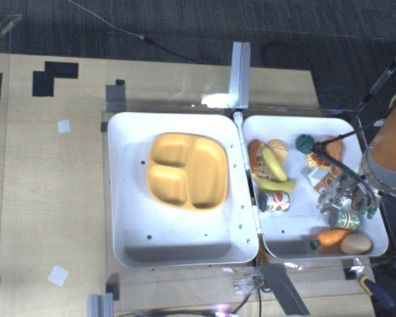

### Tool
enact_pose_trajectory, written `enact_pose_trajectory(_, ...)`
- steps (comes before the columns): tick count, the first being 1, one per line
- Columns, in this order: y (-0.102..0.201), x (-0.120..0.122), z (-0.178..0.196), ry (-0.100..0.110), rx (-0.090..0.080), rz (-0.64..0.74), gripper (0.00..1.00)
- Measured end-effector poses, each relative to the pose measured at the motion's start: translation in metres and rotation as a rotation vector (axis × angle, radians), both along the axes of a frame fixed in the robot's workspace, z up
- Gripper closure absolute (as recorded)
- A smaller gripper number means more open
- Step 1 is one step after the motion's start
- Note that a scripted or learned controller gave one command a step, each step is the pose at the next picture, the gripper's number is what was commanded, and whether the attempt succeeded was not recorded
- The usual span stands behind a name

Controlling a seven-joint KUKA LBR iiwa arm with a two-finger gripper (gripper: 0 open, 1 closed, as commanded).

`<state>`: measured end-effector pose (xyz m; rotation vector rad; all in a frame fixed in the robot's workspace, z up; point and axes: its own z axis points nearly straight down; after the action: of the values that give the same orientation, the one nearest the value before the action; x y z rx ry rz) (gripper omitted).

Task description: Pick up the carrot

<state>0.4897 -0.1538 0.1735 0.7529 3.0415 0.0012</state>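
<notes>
The carrot (332, 238), orange with a green stub at its left end, lies near the front edge of the right bin (290, 243), next to a tan potato-like lump (356, 244). My gripper (344, 201) hangs low over the right side of that bin, just behind the carrot and a little above it. A small green and white item (349, 220) sits between the gripper and the carrot. Nothing can be seen held in the gripper.
The right bin also holds a banana (274, 168), a red sausage (253, 154), a bread roll (278, 148), a small can (277, 202), a dark green item (305, 142) and an orange item (334, 151). A yellow divided plate (188, 171) lies in the left bin (129, 197).
</notes>
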Motion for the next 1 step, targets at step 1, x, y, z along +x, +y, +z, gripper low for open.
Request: enact_pose_trajectory(1, 0.0141, -0.0014, -0.0585, 0.004, 0.001, 0.102, 1.00)
